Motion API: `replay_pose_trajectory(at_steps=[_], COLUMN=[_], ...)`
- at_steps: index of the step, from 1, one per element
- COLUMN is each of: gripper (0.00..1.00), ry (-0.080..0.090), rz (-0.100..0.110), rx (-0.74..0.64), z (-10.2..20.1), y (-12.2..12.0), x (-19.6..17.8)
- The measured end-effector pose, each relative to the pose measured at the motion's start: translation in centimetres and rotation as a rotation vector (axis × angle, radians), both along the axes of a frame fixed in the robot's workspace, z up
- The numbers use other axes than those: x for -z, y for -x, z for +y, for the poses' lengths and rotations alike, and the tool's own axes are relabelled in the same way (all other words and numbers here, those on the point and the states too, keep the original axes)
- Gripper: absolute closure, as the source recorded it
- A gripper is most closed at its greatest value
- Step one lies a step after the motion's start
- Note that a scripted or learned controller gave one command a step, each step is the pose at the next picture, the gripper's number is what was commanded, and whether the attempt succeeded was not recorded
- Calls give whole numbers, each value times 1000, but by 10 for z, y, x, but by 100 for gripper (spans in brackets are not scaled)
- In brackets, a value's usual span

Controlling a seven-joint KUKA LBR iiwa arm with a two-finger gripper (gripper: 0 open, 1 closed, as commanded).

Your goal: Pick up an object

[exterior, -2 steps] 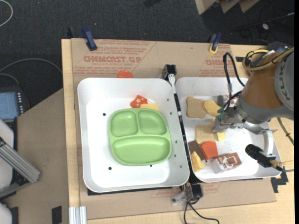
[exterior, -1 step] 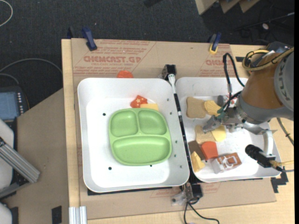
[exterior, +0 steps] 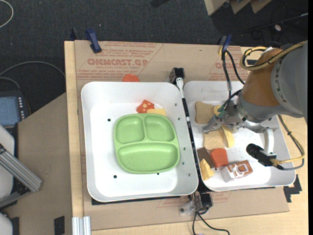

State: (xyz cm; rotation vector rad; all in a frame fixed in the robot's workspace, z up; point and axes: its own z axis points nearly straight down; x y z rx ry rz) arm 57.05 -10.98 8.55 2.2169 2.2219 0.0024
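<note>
In the right bin (exterior: 283,180), small pieces crowd together: a brown box (exterior: 238,170), an orange block (exterior: 219,156), tan slabs (exterior: 213,141). The pincer (exterior: 218,123) sits low among them; whether it is clenched or released, I cannot tell. It could nudge neighbours or close on nothing. The bench (exterior: 117,58) sheet reads "CHEMCAST".

Your arm (exterior: 288,82) is a thick, rounded grey tube with a wide orange band (exterior: 261,82) above the wrist. Black and yellow cables (exterior: 230,67) loop beside the band. Below it sits a small metallic grey gripper (exterior: 221,120).
</note>
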Motion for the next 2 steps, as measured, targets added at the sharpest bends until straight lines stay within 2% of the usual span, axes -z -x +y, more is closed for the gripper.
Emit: replay_pose_trajectory(at_steps=[1, 2], gripper=[100, 100], ry=[0, -3], rz=[-8, -9], rx=[1, -9], z=[0, 94], y=[-1, -33], x=[-13, -105])
